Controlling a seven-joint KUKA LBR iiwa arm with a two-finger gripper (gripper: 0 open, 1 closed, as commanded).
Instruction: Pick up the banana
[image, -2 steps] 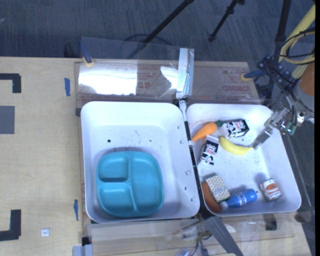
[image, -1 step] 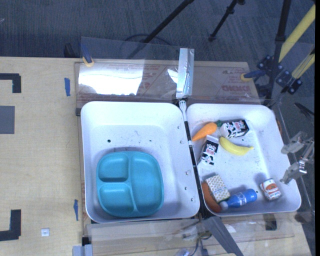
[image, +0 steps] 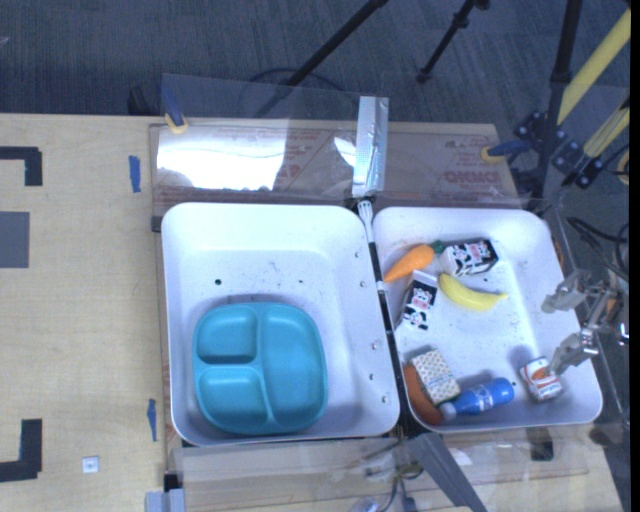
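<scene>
My gripper (image: 585, 325) hangs at the right bin's (image: 535, 232) right edge, fingers spread wide, nothing between them. The banana (image: 471, 293) lies in that bin's upper middle, just below a cow-print carton (image: 470, 256) and right of another (image: 420, 301); I can't read their lettering. A blue bottle (image: 483, 397) lies at the near wall.

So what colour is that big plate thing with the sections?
The sectioned plate is turquoise blue, clear in the camera view, lying in the left bin.
</scene>
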